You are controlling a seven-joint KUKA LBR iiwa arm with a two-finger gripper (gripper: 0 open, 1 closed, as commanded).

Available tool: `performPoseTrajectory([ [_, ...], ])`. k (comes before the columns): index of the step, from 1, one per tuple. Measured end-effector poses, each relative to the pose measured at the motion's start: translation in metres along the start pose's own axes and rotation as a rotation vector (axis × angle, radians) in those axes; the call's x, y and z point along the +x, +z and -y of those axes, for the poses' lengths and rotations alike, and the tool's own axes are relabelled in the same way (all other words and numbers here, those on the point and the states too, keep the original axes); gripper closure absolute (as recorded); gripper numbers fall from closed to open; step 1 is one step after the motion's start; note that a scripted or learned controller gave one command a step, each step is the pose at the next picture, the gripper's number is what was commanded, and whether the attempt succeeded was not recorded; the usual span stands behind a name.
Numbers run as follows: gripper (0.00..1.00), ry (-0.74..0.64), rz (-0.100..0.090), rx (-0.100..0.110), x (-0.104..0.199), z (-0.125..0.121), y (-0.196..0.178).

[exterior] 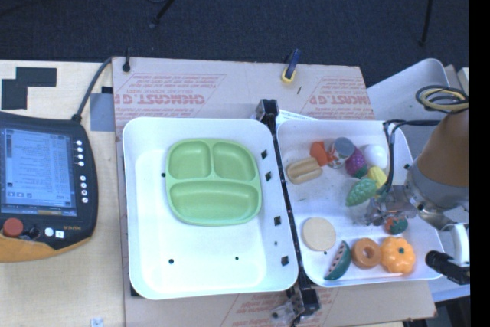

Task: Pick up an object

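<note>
The right bin (pixel 306 132) holds several toy foods: a hot dog bun (pixel 304 171), purple grapes (pixel 356 162), a white egg (pixel 375 155), a yellow piece (pixel 377 176), a green leafy piece (pixel 359 194), a round cookie (pixel 318 233), a watermelon slice (pixel 338 260), an orange donut (pixel 366 252) and an orange pumpkin (pixel 396 255). My gripper (pixel 380 211) is low in this bin's right half, just below the leafy piece and beside a small red and green item (pixel 396 225). Its tips are blurred against the toys.
The left bin (pixel 145 241) carries a green divided plate (pixel 213 181). A teach pendant (pixel 42 176) lies at the far left of the bench. A yellow clamp (pixel 289 73) sits behind the bins. The arm's orange band (pixel 452 149) hangs over the right bin's right rim.
</note>
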State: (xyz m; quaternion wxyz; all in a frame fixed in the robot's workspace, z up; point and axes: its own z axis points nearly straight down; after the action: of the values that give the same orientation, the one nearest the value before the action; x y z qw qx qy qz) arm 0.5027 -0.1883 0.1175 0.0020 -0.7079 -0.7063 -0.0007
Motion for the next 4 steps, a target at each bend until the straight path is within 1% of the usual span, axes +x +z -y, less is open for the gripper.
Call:
performPoseTrajectory([
  [2,1.0,-0.004,0.004,-0.002,0.001,-0.007,-0.108],
  [3,1.0,-0.008,0.0,0.002,0.056,-0.014,-0.116],
  [4,1.0,-0.008,0.001,0.004,0.11,-0.033,-0.109],
])
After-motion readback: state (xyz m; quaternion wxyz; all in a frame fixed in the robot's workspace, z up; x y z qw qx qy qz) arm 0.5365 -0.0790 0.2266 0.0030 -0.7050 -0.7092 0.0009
